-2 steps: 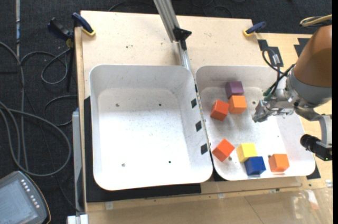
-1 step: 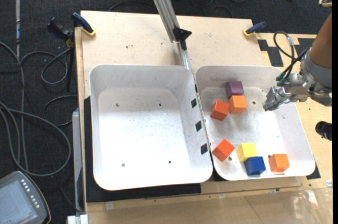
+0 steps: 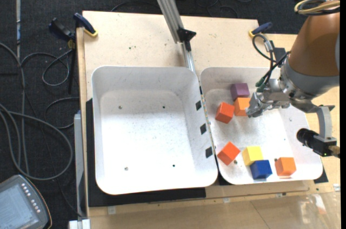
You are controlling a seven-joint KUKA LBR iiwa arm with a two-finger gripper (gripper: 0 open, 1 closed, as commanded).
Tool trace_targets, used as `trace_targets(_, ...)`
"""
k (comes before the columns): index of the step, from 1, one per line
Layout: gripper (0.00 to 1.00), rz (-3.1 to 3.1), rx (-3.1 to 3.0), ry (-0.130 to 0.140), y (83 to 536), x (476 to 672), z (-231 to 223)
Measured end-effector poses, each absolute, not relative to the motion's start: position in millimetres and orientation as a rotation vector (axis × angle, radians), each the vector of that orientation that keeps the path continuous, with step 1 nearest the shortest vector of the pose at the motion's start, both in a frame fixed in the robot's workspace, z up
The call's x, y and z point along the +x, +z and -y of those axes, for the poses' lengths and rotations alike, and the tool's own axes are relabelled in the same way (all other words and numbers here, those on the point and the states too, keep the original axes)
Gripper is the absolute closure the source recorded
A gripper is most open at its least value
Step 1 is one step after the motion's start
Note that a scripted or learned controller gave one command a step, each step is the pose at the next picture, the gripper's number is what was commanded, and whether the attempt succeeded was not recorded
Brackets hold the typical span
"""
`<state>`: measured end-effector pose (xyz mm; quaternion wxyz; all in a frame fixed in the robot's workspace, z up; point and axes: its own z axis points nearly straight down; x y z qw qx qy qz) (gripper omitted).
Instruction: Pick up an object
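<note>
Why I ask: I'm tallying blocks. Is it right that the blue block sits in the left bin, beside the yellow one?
Not quite. The camera view shows the blue block in the right bin, not the left; it does sit beside the yellow block.

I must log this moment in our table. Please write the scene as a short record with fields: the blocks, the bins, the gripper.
right bin: holds all seven blocks
upper blocks: purple block, orange block under it, orange-red block to the left
lower blocks: orange-red block, yellow block, blue block, orange block
left bin: white, shallow
gripper: low in the right bin, beside the upper orange block
</note>
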<state>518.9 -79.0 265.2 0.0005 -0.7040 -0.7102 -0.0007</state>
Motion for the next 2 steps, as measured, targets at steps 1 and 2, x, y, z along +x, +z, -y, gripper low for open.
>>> trace_targets(1,1.0,2.23,-2.211,-0.002,266.5,515.5,26.4)
trace_targets(2,1.0,2.229,-2.209,0.001,249.3,518.6,-33.8)
